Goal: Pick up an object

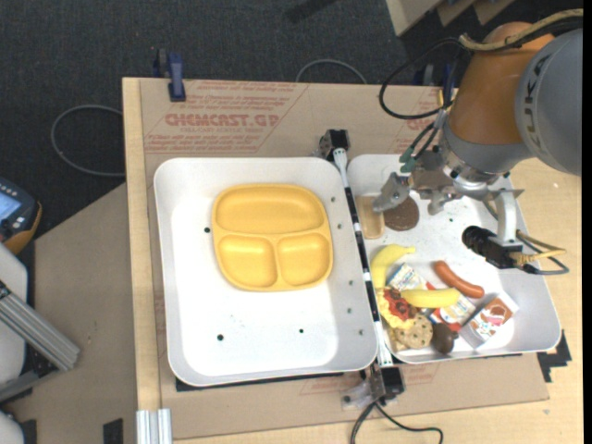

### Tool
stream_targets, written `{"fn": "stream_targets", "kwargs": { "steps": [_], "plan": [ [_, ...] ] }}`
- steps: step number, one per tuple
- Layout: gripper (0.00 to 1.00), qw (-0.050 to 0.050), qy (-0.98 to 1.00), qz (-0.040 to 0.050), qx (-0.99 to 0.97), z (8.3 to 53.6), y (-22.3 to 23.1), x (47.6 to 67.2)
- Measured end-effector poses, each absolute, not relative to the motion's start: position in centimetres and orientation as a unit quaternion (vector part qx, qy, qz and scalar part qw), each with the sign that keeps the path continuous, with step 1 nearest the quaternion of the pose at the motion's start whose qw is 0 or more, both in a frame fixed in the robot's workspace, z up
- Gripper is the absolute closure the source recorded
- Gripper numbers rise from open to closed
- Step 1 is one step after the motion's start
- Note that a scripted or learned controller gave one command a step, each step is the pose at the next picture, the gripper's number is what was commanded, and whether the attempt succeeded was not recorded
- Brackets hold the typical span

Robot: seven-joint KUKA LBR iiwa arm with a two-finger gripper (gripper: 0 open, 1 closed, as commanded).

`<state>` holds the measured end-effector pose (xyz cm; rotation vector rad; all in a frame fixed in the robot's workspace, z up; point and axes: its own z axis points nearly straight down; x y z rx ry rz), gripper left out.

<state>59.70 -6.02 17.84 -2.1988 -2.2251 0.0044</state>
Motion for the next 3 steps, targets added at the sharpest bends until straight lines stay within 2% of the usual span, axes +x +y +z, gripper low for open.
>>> {"fn": "stream_targets", "kwargs": {
  "steps": [1,2,3],
  "plan": [
    [0.00,0.003,-0.705,0.0026,-0.709,7.9,-10.1,56.1],
    [0.00,-0.003,-0.707,-0.0007,-0.708,8.5,-13.9,61.1],
    [0.00,-0.009,-0.708,0.0048,-0.706,8.8,-9.9,65.6]
  ]
}}
